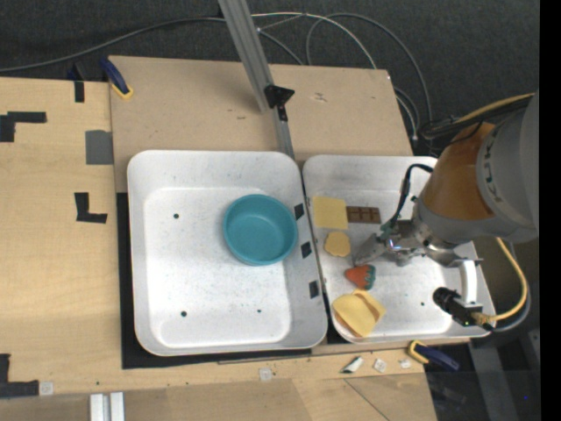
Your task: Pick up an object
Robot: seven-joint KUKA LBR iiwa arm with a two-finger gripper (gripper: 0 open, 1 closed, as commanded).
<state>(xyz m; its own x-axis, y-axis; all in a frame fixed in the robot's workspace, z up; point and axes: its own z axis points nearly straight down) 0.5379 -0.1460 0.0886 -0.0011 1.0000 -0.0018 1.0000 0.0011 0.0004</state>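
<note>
The right bin (421,318) holds several small items. A pale yellow square (330,211) lies at its upper left, with a brown chocolate bar (363,215) beside it. Below them sits a small yellow round piece (338,245). A red and green strawberry-like piece (360,277) lies lower, and a yellow wedge (357,312) rests at the bin's front left. My gripper (375,248) reaches in from the right, low over the bin, its tips just above and right of the red piece. A blue bowl (259,229) stands in the left bin (175,296).
A grey metal pole (254,55) slants across the bench behind the bins. Black cables (351,24) run along the back. A blue and yellow clamp (118,77) sits at the board's back left, another (431,354) at the front right.
</note>
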